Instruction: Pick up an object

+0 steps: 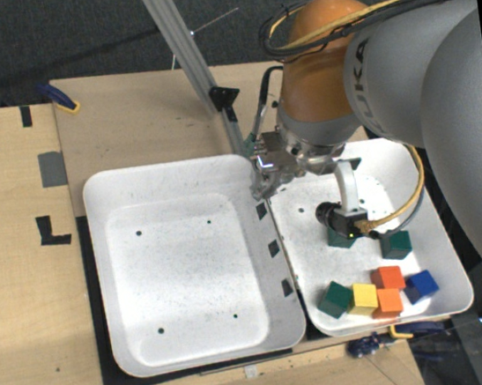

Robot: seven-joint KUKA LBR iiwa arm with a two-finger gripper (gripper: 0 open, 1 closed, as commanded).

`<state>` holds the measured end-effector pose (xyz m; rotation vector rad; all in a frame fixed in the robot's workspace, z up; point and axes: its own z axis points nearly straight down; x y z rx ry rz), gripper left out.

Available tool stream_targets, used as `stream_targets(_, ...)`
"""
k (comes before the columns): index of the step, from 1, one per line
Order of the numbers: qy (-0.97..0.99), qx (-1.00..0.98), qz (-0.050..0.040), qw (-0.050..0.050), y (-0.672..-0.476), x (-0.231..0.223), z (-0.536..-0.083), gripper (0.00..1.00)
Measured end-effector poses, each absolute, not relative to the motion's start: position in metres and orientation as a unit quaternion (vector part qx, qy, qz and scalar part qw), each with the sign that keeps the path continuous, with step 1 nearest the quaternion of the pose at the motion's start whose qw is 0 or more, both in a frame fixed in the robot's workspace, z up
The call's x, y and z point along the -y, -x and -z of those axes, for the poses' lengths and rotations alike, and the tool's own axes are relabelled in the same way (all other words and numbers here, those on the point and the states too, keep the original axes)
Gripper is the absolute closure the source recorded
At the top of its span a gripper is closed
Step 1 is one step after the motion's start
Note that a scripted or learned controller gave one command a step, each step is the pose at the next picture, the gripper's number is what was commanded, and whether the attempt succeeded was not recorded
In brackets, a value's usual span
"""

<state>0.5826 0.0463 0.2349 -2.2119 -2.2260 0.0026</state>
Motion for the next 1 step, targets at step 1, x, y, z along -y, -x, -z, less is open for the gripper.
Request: stream_targets(1, 0.704, 0.710, -0.0002, 0.002, -0.5672, -0.0955, -0.2421, 1.00)
